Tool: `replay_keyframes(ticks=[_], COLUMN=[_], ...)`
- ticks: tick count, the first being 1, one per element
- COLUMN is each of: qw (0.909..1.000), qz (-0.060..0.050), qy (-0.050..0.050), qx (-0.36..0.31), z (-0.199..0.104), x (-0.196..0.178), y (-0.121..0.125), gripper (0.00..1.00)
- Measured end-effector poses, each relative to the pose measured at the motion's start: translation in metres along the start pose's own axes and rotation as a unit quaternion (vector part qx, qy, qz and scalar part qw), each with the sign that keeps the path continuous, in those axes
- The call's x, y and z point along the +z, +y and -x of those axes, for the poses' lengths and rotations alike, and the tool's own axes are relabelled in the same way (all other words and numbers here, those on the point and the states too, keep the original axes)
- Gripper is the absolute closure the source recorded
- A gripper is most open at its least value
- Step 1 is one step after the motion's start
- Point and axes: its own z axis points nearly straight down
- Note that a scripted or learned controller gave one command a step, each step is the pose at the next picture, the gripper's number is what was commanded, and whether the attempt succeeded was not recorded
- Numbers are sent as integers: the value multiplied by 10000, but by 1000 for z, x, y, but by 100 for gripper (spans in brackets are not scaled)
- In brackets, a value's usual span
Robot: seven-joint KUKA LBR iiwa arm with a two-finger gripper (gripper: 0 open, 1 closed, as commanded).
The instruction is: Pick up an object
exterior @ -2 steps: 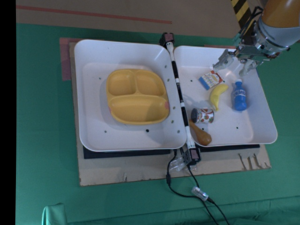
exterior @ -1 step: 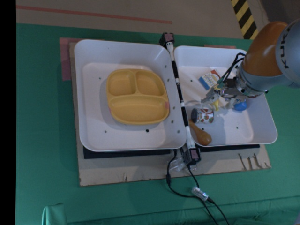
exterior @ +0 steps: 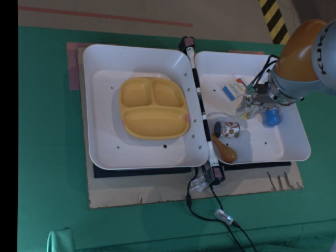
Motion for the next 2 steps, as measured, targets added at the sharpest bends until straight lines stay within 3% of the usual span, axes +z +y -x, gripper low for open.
replay_keyframes(ticks=[1,2], qw=[10000,10000], qz=[-55,-44], qy=[5,10], qx=[-32,-32], z=[4,-22], x=[-139,-200], y=[9,-6], gripper=[100,100])
